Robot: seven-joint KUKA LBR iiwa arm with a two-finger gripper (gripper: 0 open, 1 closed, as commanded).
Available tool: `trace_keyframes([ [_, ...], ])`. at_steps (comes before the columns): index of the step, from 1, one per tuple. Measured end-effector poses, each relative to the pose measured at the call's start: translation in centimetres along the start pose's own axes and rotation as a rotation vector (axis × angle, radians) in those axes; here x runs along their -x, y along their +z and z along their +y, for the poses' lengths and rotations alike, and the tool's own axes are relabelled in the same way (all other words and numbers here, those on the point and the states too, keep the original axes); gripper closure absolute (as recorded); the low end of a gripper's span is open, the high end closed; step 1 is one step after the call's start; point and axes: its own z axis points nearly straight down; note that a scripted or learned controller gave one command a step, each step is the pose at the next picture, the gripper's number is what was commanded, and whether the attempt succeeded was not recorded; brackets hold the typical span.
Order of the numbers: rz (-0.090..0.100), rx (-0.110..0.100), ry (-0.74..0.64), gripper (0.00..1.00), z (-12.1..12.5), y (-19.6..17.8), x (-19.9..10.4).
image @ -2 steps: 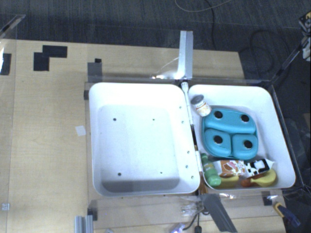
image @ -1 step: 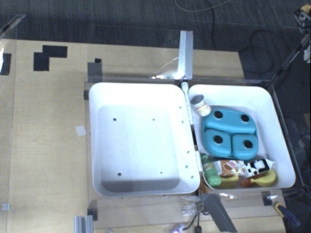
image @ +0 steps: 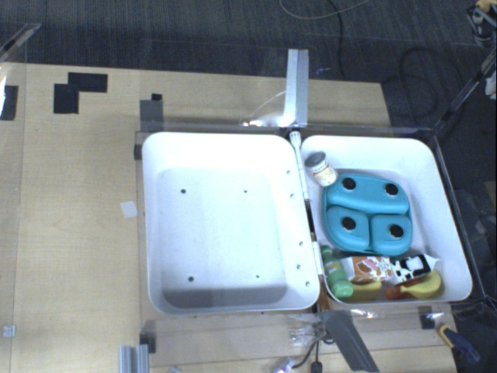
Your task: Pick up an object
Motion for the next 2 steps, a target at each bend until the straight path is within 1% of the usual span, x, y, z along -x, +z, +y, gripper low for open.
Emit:
trace_keyframes([
  [2,0.0,-0.001,0.002,1.0,0.05,0.04,-0.42],
])
